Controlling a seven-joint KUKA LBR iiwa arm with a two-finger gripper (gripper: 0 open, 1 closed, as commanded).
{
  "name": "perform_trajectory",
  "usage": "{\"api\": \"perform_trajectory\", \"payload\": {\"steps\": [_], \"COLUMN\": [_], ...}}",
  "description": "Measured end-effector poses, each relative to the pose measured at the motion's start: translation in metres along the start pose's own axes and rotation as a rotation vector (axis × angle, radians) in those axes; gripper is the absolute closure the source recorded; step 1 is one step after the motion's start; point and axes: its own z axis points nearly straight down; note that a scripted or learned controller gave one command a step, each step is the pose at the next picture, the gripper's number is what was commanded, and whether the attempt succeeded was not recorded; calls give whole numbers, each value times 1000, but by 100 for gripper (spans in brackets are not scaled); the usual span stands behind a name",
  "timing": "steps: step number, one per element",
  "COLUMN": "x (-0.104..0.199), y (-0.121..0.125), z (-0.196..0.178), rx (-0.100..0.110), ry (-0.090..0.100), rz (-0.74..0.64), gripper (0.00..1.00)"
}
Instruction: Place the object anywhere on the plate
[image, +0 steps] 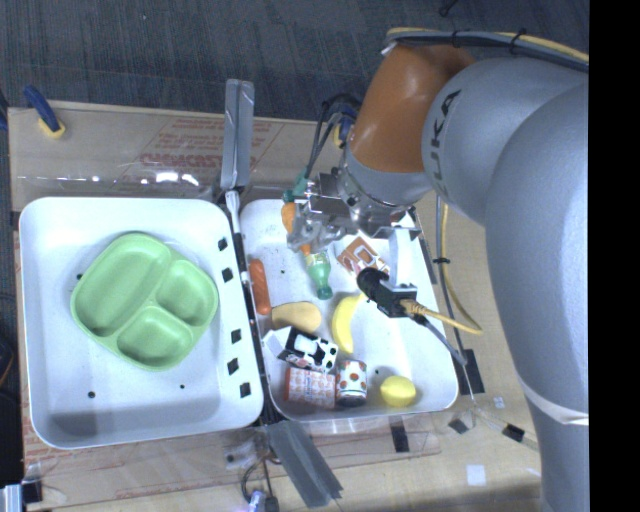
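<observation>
Right bin (425, 395): green bottle (319, 272) just below fingers (312, 226), plate (146, 299) left.

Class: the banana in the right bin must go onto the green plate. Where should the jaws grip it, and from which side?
Grip the banana across its middle, from above: it lies flat, long axis running near to far, and its narrow width suits the jaws.

A divided plate (145, 298) lies in the left bin (50, 400). The right bin (440, 385) holds a bottle (318, 272), banana (344, 322), lemon (398, 390) and can (351, 383), with the gripper (312, 222) above its far end.
</observation>
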Motion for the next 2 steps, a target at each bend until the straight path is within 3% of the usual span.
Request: {"api": "perform_trajectory", "payload": {"steps": [1, 2], "x": [77, 77], "y": [-8, -8], "z": [50, 50], "rx": [1, 1], "ry": [-1, -1], "rz": [-261, -260], "gripper": [100, 0]}}
